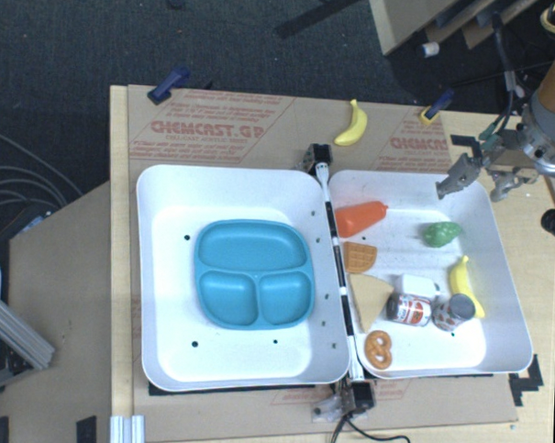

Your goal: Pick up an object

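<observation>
Left bin [157,257] holding a blue tray [253,272], right bin [504,299] holding carrot [360,217], waffle [359,257], can [409,310], banana [460,281], green lump [439,234], pretzel [378,349], gripper [482,180] over its far corner, fingers spread, seemingly gripping nothing.

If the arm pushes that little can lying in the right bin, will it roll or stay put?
The can lies on its side, so a nudge across its length would probably roll it. The banana and the grey object beside it may stop it. It looks rigid and smooth, likely slippery.
</observation>
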`<action>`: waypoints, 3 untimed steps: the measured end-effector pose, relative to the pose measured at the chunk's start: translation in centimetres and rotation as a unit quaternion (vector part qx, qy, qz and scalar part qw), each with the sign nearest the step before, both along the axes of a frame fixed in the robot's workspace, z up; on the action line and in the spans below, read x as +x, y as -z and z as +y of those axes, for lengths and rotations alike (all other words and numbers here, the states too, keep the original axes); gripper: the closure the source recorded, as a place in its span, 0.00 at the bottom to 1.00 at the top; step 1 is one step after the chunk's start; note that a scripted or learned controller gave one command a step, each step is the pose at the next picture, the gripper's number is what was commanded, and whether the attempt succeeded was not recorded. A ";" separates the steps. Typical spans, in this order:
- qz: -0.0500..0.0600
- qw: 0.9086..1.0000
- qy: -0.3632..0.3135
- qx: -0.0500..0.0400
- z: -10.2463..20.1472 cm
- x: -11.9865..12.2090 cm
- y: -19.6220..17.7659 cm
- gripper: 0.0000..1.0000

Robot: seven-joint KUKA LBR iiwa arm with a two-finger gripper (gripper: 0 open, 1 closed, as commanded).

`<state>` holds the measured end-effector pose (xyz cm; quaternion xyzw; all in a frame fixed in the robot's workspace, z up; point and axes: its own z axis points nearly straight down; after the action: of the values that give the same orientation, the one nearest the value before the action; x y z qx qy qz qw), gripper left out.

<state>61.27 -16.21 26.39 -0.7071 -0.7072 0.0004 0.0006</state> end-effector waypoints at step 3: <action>-0.001 1.000 -0.001 0.000 0.4 5.4 16.8 1.00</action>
<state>66.72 -15.80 9.55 -0.7062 -0.7080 0.0003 -0.0001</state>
